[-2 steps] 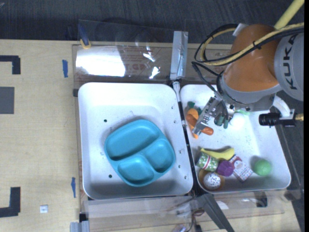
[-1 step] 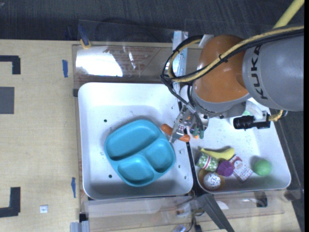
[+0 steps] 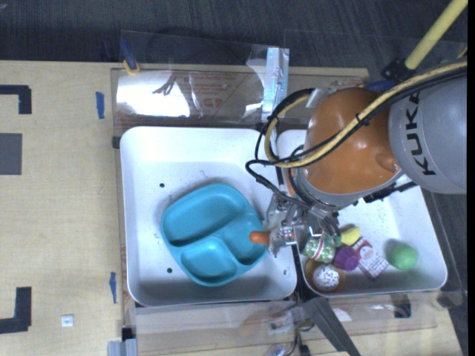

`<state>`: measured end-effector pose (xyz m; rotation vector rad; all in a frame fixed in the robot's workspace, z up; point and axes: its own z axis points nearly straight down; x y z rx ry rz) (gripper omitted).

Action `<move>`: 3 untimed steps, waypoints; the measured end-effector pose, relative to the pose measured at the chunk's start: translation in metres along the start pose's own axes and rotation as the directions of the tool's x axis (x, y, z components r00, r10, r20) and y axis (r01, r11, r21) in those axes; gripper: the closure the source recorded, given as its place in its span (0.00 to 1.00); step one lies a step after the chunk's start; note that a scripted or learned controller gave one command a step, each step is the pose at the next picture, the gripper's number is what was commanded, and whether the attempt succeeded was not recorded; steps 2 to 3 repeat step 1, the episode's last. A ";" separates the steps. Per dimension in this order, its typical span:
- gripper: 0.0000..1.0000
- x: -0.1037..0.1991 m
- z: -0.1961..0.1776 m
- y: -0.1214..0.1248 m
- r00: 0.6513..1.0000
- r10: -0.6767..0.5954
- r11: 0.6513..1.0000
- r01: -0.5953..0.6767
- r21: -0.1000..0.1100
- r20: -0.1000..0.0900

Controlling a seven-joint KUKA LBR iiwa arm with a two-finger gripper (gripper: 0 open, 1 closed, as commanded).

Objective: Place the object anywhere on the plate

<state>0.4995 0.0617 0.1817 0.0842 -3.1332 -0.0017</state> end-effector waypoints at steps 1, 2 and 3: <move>0.00 0.000 0.000 0.000 1.000 0.000 1.000 0.000 0.000 0.000; 0.00 0.000 0.000 0.000 1.000 0.000 1.000 0.000 0.000 0.000; 0.00 0.000 0.000 0.000 1.000 0.000 1.000 0.000 0.000 0.000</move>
